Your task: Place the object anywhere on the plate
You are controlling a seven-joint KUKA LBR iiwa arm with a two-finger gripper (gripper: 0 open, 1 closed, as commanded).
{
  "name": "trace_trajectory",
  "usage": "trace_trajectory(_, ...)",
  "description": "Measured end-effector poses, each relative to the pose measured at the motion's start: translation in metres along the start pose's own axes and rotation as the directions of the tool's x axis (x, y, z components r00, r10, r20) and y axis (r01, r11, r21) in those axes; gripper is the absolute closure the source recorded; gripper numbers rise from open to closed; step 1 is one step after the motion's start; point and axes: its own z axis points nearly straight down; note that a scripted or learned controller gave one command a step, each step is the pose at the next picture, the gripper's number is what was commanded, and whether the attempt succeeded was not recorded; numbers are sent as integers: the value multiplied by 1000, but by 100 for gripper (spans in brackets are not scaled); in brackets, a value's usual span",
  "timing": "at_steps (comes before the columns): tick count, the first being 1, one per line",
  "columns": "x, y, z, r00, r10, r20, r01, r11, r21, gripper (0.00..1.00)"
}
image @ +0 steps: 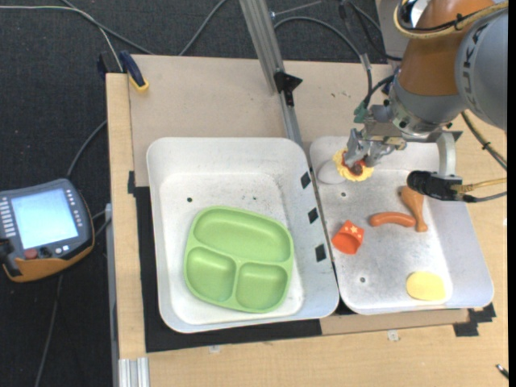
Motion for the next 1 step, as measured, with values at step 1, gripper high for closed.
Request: trace_trajectory(1, 56, -12, -12, 1000, -1, -1, 1, 1000, -1, 100)
